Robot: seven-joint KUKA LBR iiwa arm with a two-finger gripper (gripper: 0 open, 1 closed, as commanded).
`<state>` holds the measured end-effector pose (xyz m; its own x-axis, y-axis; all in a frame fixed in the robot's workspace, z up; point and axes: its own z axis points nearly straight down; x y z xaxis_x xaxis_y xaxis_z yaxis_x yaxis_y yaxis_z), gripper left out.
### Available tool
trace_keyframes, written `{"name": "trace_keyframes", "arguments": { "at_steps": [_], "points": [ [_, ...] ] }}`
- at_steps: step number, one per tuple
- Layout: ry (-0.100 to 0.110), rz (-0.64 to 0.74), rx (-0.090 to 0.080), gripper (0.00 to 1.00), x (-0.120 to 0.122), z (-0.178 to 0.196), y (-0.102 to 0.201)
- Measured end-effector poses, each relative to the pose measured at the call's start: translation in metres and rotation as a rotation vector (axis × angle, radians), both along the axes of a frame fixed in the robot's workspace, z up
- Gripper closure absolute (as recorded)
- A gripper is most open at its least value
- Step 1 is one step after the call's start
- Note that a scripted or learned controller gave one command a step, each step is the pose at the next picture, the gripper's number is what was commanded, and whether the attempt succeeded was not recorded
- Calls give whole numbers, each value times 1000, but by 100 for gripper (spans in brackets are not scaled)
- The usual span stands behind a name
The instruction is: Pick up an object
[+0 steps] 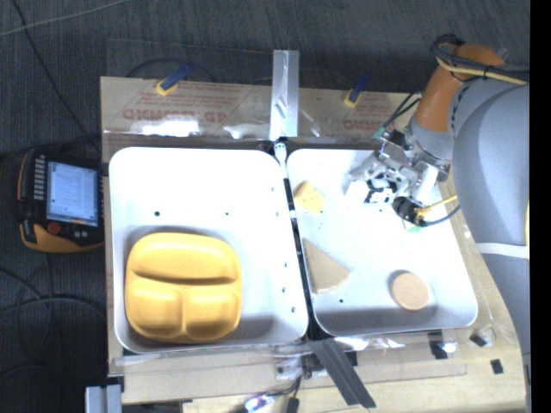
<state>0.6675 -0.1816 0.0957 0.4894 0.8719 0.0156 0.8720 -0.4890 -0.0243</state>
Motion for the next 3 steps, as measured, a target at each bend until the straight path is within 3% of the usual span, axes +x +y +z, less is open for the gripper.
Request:
{"name": "trace_keyframes", "arguments": {
  "at_steps": [1, 2, 3],
  "points": [
    [-5, -319, -32, 0, -77, 103, -30],
    [0, -315, -33, 100, -77, 111, -29],
    [-7, -303, -31, 100, -18, 338, -25]
  ]
}}
